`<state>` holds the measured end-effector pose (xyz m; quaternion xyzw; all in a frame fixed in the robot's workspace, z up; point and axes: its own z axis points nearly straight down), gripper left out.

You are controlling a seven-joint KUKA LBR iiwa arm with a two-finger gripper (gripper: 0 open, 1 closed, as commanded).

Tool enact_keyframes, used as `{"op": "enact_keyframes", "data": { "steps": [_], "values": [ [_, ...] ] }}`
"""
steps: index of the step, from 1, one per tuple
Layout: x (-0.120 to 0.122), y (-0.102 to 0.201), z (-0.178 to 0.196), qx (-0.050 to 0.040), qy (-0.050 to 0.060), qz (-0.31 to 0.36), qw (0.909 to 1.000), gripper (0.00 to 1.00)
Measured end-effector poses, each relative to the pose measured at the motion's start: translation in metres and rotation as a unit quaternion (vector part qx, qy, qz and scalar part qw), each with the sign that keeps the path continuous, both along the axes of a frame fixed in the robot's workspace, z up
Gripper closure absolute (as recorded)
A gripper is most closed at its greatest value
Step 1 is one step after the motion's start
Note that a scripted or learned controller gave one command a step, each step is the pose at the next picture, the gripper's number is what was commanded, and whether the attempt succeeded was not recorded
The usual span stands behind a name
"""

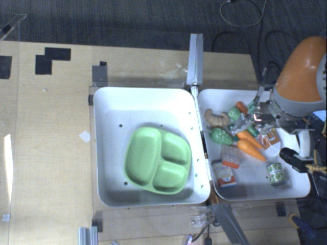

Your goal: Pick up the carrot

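An orange carrot lies slanted in the middle of the right bin. A second, shorter orange piece sits just above it, touching it. The gripper hangs over the upper middle of this bin, just above and to the right of those orange pieces. The grey arm with its orange band comes in from the upper right and hides the bin's far right corner.
The right bin also holds a beige knobby root, green vegetable toys, a small green can, a red-and-white can and an orange packet. A green divided plate lies in the left bin.
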<state>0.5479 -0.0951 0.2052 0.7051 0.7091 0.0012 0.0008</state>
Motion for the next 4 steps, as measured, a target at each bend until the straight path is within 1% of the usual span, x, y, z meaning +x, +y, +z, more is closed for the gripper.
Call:
{"op": "enact_keyframes", "data": {
  "steps": [1,2,3,4],
  "values": [
    [0.026,-0.001,-0.086,-0.0021,-0.019,-0.010,0.9998,0.00],
    [0.028,0.001,-0.074,-0.0014,-0.021,-0.010,0.9997,1.00],
    [0.041,-0.048,-0.084,-0.0015,-0.003,0.101,0.9948,1.00],
    [0.041,-0.048,-0.084,-0.0014,-0.003,0.101,0.9949,0.00]
  ]
}}
